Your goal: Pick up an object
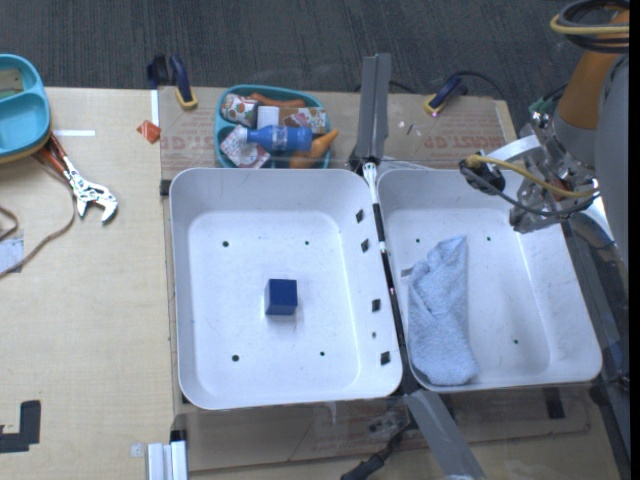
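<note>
Seen from above, a blue cube (282, 296) sits near the middle of the left bin (200, 218), and a pale cloth (440, 308) lies crumpled in the right bin (560, 308), along its left side. The claw (535, 208) hangs over that bin's far right corner, apart from both things. I cannot tell whether it is spread or pressed together.

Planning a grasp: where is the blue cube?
In the camera view, the blue cube sits mid-floor in the left bin; the pale cloth lies in the right bin.

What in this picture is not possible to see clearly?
Camera view:
- Anything under the cloth in the right bin: covered by it.
- Items in the teal tub: too small and piled.
- Blue tray: cut off by the left edge.
</note>
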Controlling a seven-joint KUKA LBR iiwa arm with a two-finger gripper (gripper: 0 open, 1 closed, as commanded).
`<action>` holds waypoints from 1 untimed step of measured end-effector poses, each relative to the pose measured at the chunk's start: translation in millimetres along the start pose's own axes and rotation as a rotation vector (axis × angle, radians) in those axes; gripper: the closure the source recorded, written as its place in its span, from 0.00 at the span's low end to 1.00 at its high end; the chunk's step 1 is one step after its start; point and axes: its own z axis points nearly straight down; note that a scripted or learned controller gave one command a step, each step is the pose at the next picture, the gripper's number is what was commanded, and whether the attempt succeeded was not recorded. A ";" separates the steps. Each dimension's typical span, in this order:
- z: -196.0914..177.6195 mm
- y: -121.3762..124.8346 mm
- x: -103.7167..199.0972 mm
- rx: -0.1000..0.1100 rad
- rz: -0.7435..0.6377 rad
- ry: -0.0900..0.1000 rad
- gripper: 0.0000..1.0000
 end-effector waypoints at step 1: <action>73.8 21.7 8.2 0.002 0.005 -0.003 1.00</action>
